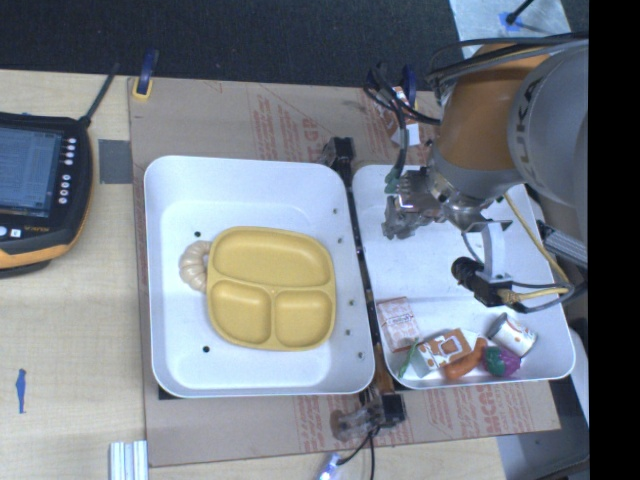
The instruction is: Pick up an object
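Claw (398,220) over right bin (440,278), packet (396,322) print perhaps unreadable

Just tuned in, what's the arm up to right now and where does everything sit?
The arm's gripper hangs over the upper part of the right bin, with nothing visibly between its fingers. The small items, a carton, a snack packet, a cup and a purple piece, lie clustered at that bin's near end. The left bin holds a yellow divided tray, with a beige item beside it.
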`<state>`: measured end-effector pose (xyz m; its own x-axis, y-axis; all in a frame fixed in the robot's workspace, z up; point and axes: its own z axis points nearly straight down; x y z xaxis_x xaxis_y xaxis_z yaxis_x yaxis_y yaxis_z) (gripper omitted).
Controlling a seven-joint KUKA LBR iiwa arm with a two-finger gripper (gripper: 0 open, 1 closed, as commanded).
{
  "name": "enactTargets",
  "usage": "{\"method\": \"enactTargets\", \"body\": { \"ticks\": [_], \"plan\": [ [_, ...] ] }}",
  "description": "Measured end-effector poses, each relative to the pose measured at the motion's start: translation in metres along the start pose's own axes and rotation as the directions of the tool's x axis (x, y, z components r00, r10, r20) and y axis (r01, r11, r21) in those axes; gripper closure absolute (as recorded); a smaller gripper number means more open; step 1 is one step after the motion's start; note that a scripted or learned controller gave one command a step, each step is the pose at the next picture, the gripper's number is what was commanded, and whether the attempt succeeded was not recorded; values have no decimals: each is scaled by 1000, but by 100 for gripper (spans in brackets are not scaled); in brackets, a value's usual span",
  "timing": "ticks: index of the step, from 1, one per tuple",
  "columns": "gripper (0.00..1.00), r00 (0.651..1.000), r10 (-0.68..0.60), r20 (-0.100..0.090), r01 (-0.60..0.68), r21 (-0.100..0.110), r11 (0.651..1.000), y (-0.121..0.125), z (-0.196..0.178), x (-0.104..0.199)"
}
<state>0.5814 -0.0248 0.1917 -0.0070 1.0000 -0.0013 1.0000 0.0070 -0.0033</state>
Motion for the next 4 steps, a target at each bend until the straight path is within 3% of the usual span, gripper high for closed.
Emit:
{"method": "enactTargets", "body": {
  "ticks": [1,2,3,4],
  "plan": [
    [100,1000,-1,0,1,1,1000,32,0,98],
    [100,1000,6,0,-6,0,1000,9,-35,-65],
    [100,1000,1,0,-1,0,1000,43,-21,2],
    [100,1000,0,0,0,2,1000,47,0,83]
  ]
}}
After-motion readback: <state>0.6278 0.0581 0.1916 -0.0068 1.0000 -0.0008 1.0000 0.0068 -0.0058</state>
